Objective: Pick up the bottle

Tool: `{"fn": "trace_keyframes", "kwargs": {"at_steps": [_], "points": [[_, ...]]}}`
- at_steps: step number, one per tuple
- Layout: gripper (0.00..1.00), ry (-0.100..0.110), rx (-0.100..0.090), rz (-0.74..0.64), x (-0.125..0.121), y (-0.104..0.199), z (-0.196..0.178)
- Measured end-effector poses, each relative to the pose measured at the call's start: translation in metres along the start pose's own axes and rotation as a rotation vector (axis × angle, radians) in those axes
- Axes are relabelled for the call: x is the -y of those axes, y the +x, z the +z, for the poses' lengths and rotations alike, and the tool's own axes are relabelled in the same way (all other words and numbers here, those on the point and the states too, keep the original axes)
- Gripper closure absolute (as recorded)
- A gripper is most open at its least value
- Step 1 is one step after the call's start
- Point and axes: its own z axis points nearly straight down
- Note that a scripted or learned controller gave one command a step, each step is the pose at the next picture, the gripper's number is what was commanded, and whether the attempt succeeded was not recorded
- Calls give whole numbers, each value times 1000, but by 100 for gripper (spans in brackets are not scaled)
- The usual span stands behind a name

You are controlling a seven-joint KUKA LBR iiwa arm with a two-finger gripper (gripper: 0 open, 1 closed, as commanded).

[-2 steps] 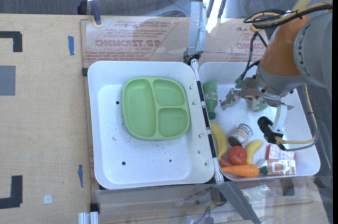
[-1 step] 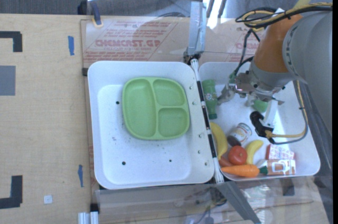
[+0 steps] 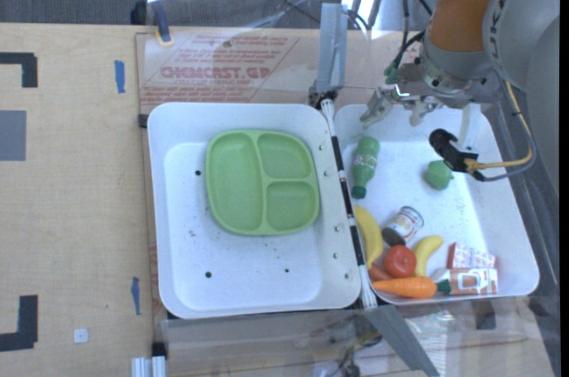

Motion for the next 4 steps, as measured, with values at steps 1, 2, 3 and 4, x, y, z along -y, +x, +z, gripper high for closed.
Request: {"fn": "trace_keyframes", "kwargs": {"at_steps": [1,2,3,4], "points": [[0,4,-2,-81,23,38,-5],[0,2,-1,-165,68,-27,89],[0,-4,0,104,40,-40,97],[0,18,5,-180,3,-37,98]]}}
